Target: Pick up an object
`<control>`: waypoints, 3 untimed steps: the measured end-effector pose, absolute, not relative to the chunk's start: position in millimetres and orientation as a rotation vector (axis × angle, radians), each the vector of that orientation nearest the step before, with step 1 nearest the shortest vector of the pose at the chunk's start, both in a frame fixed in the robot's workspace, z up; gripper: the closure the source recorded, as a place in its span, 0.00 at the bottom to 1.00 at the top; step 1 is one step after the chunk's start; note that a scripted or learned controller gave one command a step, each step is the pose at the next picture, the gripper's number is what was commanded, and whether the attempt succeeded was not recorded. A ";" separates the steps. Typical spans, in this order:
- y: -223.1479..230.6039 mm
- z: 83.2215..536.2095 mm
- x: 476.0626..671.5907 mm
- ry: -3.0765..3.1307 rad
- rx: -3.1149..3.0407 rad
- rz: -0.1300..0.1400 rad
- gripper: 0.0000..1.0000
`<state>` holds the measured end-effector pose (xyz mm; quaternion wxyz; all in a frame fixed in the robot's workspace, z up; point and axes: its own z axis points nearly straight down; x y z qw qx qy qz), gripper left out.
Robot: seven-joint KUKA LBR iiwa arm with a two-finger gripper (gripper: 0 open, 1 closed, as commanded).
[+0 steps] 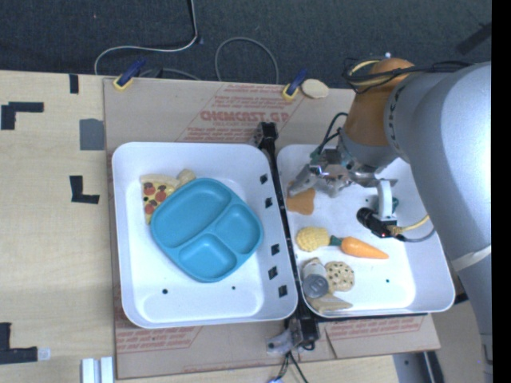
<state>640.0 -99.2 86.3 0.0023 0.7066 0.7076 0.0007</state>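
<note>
My gripper (317, 187) hangs over the upper left part of the right bin (415, 290), open, with nothing between its fingers. Just below its left finger (299, 187) lies a tan bread piece (302, 204). Further toward the front are a yellow corn cob (313, 238), an orange carrot (363, 248), a chocolate-chip cookie (340, 274) and a small grey can (314, 284). The left bin (132, 294) holds a blue divided plate (206, 228) and a pizza slice (155, 191) tucked beside the plate's upper left edge.
The big grey arm (447, 158) covers the right side of the right bin. A black cable and connector (382, 222) dangle near the carrot. The divider wall (275, 214) between the bins runs just left of the gripper. A beige object (315, 89) sits behind the bins.
</note>
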 end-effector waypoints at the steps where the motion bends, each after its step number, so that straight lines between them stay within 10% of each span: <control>1: -96.3 85.7 657.5 2.222 2.219 0.001 0.00; 3: -95.4 85.8 649.7 2.222 2.220 0.000 0.00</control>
